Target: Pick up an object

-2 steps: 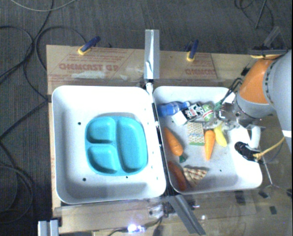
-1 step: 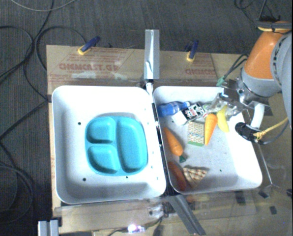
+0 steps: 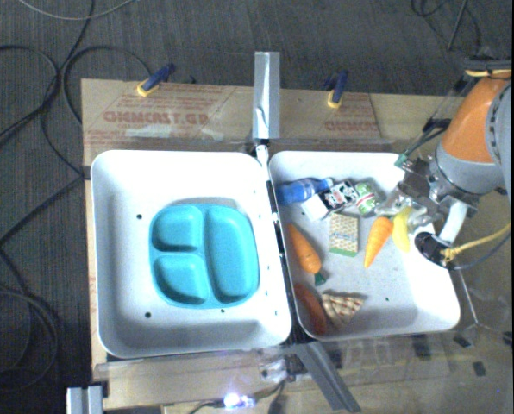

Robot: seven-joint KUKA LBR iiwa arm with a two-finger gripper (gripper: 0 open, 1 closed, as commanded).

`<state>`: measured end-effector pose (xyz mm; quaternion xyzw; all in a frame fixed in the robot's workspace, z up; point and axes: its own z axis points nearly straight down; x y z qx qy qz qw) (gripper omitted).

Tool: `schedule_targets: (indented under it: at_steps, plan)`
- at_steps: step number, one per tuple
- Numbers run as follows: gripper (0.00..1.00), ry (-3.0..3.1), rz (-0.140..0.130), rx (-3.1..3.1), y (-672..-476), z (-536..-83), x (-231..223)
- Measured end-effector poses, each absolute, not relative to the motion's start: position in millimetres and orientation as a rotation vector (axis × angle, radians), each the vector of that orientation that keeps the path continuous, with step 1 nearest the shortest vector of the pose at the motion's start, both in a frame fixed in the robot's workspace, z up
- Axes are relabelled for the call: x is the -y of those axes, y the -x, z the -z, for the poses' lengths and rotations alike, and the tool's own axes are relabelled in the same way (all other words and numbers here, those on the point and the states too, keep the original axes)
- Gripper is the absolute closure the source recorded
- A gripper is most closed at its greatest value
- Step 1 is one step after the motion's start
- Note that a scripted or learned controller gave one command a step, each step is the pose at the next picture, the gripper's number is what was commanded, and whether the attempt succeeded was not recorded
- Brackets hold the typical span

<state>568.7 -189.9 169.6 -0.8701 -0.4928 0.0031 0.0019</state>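
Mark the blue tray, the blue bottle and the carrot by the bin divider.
blue tray [image 3: 207, 254]: camera view, on its large right compartment.
blue bottle [image 3: 297, 191]: camera view, on its body.
carrot [image 3: 305, 249]: camera view, on the middle of its orange body.

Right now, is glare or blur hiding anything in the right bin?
Camera view: light is even and soft, with no strong glare on the right bin; the image is slightly soft, so the small packets read poorly; the carrots are clear; a bright light spot flares at the bottom edge.
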Motion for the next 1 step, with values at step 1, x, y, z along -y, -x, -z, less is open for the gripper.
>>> schedule_targets:
  at_steps: [1]
  plan:
    - [0.00, 2.731, -0.009, 1.546, -568.9, -169.9, 190.0]
